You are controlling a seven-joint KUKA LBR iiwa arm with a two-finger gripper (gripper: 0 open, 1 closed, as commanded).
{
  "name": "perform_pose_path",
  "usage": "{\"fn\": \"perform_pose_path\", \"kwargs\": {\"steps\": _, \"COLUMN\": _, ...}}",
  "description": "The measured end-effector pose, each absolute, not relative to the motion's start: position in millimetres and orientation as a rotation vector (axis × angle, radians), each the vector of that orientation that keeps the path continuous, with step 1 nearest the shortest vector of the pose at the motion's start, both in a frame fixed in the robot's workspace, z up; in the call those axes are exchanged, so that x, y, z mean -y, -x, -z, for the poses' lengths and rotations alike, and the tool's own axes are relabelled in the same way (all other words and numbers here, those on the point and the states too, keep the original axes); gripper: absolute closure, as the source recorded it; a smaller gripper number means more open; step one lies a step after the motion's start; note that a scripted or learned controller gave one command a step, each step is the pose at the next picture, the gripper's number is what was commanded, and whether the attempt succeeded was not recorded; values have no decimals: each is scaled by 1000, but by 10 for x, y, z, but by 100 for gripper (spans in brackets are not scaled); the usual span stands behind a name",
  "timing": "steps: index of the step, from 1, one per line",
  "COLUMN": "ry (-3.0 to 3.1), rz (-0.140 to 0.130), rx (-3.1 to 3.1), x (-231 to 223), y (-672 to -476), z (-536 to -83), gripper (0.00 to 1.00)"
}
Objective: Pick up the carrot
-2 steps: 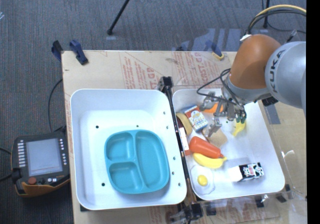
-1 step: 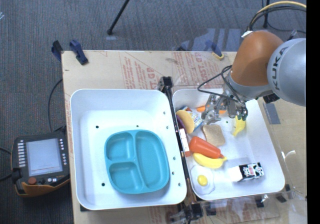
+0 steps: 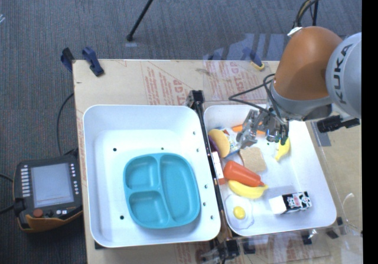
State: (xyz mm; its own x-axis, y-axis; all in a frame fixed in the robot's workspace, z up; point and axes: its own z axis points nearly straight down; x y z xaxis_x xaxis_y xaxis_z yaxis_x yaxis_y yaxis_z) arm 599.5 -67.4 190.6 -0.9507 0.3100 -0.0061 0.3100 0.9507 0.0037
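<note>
Reaching in from three o'clock, the grey arm (image 3: 322, 74) with its orange band is poised over the upper part of the right bin (image 3: 319, 183), and its gripper (image 3: 264, 127) is seen hanging just above the toy food; whether it is released or clenched cannot be told, and nothing is seen held in it. The carrot (image 3: 241, 173) is found near the middle of the right bin, lying at a slant at about seven o'clock from the gripper and apart from it. A slice of bread (image 3: 254, 159) is seen touching the carrot's upper side, and a banana (image 3: 247, 189) is pressed against its lower side. A fried egg (image 3: 239, 212) is placed at six o'clock from the carrot, and a small milk carton (image 3: 290, 202) lies at four o'clock. A second yellow piece (image 3: 283, 149) is seen just below the gripper. The left bin (image 3: 103, 139) holds a blue divided plate (image 3: 161, 189). Both bins are set on a worn board bench (image 3: 147, 80) with red printing — blue clamps (image 3: 92, 60) are fixed at its far corners. Dark grey carpet (image 3: 59, 9) is seen beyond, and a teach pendant (image 3: 47, 192) rests at nine o'clock beside the bench.
</note>
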Motion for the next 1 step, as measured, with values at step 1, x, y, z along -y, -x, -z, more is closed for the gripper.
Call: {"fn": "perform_pose_path", "kwargs": {"steps": 1, "ry": -1220, "rz": -1, "rx": -2894, "x": 596, "y": -5960, "z": -1877, "gripper": 100}}
